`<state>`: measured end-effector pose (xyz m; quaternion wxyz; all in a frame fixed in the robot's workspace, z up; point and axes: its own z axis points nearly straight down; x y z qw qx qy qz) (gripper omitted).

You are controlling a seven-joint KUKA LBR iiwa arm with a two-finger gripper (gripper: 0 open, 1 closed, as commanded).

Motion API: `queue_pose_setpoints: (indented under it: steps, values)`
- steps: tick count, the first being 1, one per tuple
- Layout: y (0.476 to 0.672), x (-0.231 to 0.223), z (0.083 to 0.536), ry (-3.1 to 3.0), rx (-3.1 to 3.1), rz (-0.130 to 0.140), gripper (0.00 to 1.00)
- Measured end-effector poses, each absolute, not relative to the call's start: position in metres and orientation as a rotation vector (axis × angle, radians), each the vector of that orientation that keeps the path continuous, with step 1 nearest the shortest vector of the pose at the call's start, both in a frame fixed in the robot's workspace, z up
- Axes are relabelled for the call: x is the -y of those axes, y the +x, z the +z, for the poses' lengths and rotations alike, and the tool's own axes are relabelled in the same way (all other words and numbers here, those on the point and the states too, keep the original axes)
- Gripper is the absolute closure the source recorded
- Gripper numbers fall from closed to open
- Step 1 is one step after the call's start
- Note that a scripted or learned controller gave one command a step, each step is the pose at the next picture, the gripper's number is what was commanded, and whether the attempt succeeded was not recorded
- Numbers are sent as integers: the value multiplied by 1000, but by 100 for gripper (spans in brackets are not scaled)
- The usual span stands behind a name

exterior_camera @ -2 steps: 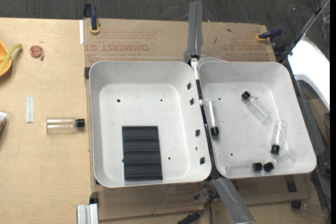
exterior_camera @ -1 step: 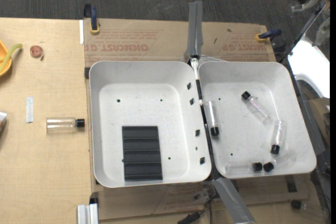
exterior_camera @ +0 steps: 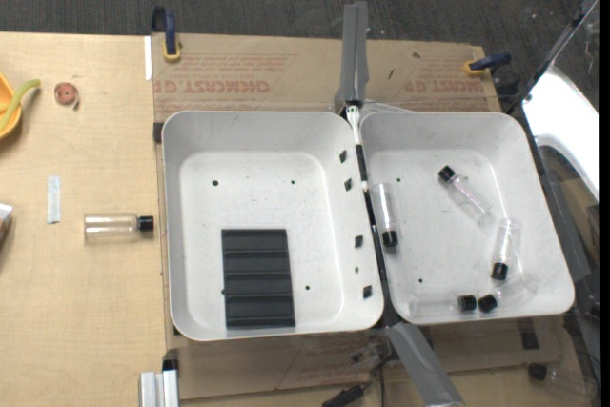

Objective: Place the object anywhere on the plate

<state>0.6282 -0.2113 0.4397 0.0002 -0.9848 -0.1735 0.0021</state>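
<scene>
Where cardboard (exterior_camera: 324,76) shows behind bins: mirrored red print, unreadable | plate (exterior_camera: 257,278) dark, ribbed | fingers: unseen

Two white bins are seen side by side. A dark ribbed plate (exterior_camera: 257,278) is laid flat in the left bin (exterior_camera: 191,148). A handful of clear black-capped vials (exterior_camera: 462,190) are scattered around the right bin (exterior_camera: 519,148); another vial (exterior_camera: 117,224) is left lying on the bench (exterior_camera: 86,319).
</scene>
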Motion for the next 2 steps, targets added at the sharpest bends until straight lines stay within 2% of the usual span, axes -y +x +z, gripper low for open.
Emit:
queue_pose_setpoints:
  steps: [1,2]
  values:
    - [576,223,440,-3117,378,8,0]
    - [649,140,440,-3125,313,6,0]
